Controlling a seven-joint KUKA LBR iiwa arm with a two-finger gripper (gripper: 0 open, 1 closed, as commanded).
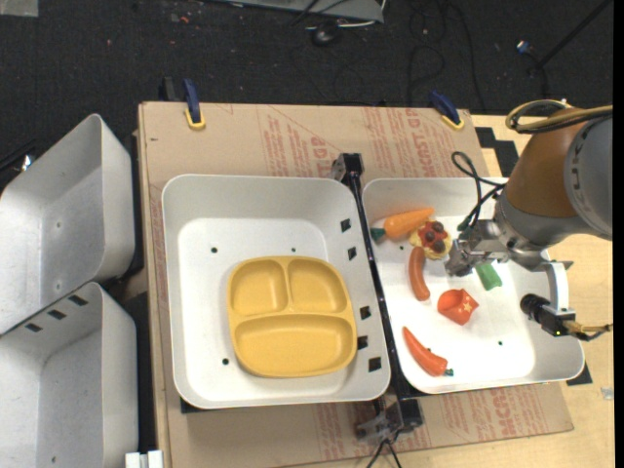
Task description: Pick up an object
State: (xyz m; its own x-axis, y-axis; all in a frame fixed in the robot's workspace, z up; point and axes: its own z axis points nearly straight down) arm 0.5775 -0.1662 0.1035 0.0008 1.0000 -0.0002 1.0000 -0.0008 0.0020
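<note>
The brown board [292, 135] under the bins has red letters on it. They are upside down and too faint to read.

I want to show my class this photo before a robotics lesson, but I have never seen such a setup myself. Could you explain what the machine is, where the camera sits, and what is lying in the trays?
The machine is a robot arm, grey with an orange band, reaching in from the right. One camera, fixed above the bench, looks down at a slant. Two shallow white bins sit side by side. The left bin holds a yellow divided plate. The right bin holds toy food: a carrot, a sausage, a red pepper, a chilli, a green piece and a small mixed-colour piece. The gripper hangs low over the right bin, beside the green piece. Nothing is visibly held.
</note>
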